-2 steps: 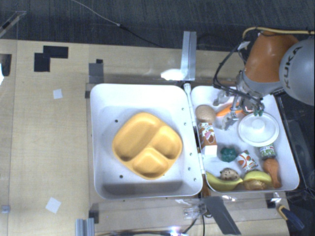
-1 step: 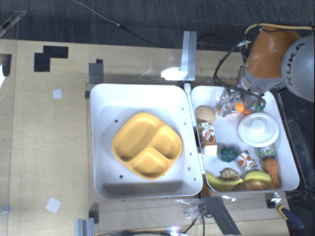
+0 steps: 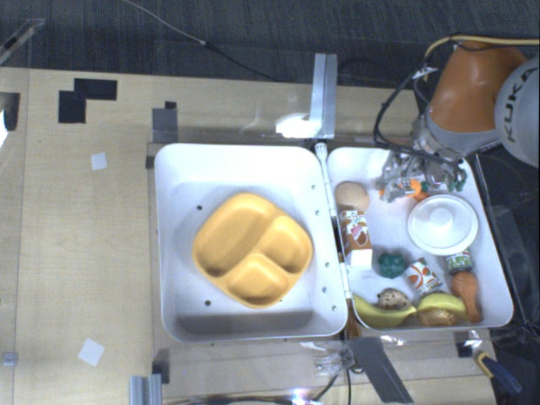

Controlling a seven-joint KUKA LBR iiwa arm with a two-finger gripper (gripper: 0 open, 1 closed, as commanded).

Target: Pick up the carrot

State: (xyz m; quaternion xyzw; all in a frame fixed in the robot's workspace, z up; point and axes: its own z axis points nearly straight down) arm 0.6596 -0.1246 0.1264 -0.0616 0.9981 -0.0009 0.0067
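Two white bins side by side on the wooden bench. Left bin [image 3: 173, 226] holds a yellow divided plate [image 3: 251, 248], roughly centred, three compartments.

Right bin [image 3: 499, 298] is cluttered. The arm [image 3: 472, 91] comes in from the right, orange band above the wrist, cables looped around it. The gripper [image 3: 413, 180] sits over the bin's upper part, just above the white bowl [image 3: 443, 223]. A small orange bit shows right at the gripper tip, but it is too blurred to say what it is or whether it sits between the fingers (open or closed: cannot tell).

The carrot [image 3: 466, 289] lies at the lower right of the right bin, near the right wall, orange body with a green top end pointing up toward the bowl. It is well apart from the gripper, with the bowl between them.

Other items in the right bin: a brownish round bread roll [image 3: 352, 196] at the upper left by the divider, a small printed box [image 3: 356, 231] just below it, a dark green round thing [image 3: 390, 264] near the middle, a small red-and-white can [image 3: 419, 274] beside it. Along the bottom edge a banana [image 3: 381, 313] lies flat, with a cookie-like piece [image 3: 391, 298] on it and a brownish item [image 3: 437, 315] to its right, touching the carrot's lower end.
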